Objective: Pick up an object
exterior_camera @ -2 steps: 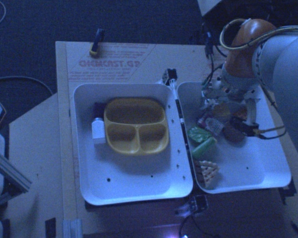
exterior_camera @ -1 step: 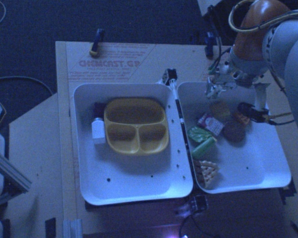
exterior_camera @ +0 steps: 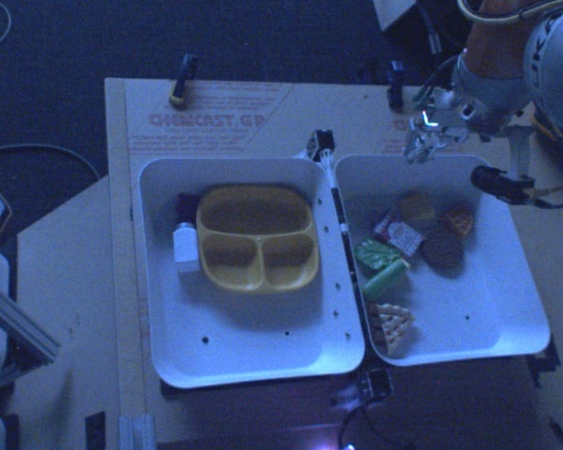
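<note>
The gripper (exterior_camera: 422,148) hangs above the far rim of the right bin (exterior_camera: 507,322), its finger state impossible to tell in the dim light, while the nearest pickable things, a brown round piece (exterior_camera: 416,206) and waffle (exterior_camera: 457,220), lie just below it toward the camera

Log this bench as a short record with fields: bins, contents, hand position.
left bin: yellow divided tray, small white bottle at the tray's left edge
right bin: toy foods clustered in its left half, among them a round dark cookie, a waffle, a green piece, a pizza slice
hand: above the right bin's far rim, nothing seen between its fingers
lighting: dim, bluish
</note>
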Controlling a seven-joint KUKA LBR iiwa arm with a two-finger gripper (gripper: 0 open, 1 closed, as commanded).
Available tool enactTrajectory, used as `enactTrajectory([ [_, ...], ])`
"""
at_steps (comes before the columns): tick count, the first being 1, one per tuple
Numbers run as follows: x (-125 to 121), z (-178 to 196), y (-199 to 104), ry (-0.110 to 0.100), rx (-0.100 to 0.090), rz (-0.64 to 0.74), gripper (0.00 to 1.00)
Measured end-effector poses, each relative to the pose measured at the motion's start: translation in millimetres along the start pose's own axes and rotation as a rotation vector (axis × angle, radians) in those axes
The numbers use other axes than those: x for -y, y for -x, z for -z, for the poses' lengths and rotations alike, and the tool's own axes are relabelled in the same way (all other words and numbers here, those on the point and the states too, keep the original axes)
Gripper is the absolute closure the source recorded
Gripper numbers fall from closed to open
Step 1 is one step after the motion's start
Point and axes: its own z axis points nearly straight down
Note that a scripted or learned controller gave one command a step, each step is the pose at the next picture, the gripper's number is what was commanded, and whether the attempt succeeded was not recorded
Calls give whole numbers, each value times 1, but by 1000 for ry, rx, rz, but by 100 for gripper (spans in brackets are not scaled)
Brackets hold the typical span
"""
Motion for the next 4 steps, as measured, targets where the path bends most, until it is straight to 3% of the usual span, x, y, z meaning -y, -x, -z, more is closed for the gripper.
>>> enactTrajectory([
  [1, -1, 9, 0, -5, -1, 0, 100],
  [2, 51, 13, -32, -15, -4, 1, 100],
  [3, 92, 6, -45, -16, -4, -2, 100],
  [4, 75, 1, -45, -7, -1, 0, 100],
])
